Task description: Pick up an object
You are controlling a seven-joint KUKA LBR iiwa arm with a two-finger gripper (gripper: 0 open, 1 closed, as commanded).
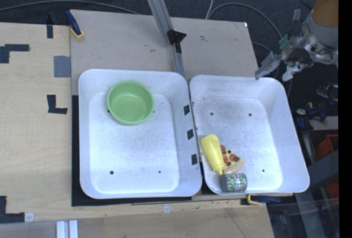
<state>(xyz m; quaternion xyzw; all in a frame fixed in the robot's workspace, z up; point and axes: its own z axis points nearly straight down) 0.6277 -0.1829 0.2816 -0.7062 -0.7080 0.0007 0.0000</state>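
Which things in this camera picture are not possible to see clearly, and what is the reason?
- Small can, camera view: its label is too small and blurred to read.
- Flat toy in the right bin: partly covered by the yellow bottle; its kind is unclear.
- Arm: cut off by the top edge.
- Gripper: blurred, above the bin's far corner.
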